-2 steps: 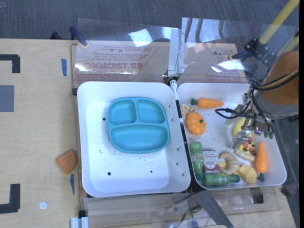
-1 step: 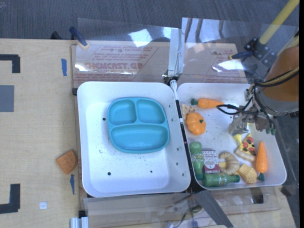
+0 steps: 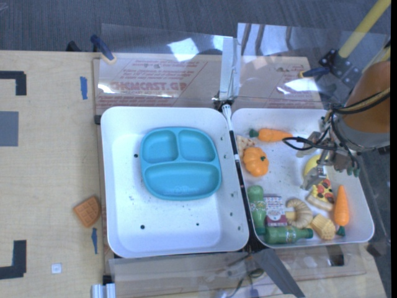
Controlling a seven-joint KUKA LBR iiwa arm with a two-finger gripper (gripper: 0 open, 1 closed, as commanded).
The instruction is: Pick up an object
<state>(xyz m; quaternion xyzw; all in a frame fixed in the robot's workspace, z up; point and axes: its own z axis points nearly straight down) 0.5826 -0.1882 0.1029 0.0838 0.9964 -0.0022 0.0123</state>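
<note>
The hand (image 3: 316,176) is low inside the right bin (image 3: 366,231), near its right wall, and I cannot tell if it is open, closed or gripping anything, because cables and the wrist cover it. Taking the hand as landmark: a banana (image 3: 311,165) lies just at its left side, partly hidden, and a pizza slice toy (image 3: 322,194) lies just below it, maybe touching. A long carrot (image 3: 341,207) stands just right of the pizza slice. Further below the hand are a croissant (image 3: 301,211), a corn piece (image 3: 324,226) and a green bottle (image 3: 288,234) lying flat by the front wall. Left of the hand is a small pumpkin (image 3: 255,160), and above that another carrot (image 3: 273,135). Well apart to the left, in the left bin (image 3: 118,166), rests a blue divided plate (image 3: 180,163). A waffle toy (image 3: 87,210) lies on the counter (image 3: 43,166), outside both bins.
</note>
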